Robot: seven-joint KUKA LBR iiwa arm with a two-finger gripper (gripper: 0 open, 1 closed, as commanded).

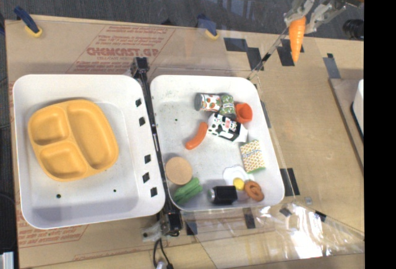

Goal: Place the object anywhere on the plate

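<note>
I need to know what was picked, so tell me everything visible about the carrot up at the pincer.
The carrot is a small orange toy, smooth and plastic-looking, tapering to a point. It hangs nearly upright, tip down, its thick top end caught between the fingers of the pincer. It sits high at the view's upper right, over the bare bench beyond the right bin, far from the yellow plate. Nothing else touches it.

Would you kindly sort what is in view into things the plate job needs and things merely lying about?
Job:
- gripper holding the carrot
- yellow plate, left bin

Lying about, right bin:
- can
- sausage
- cow-print carton
- donut
- round biscuit
</note>
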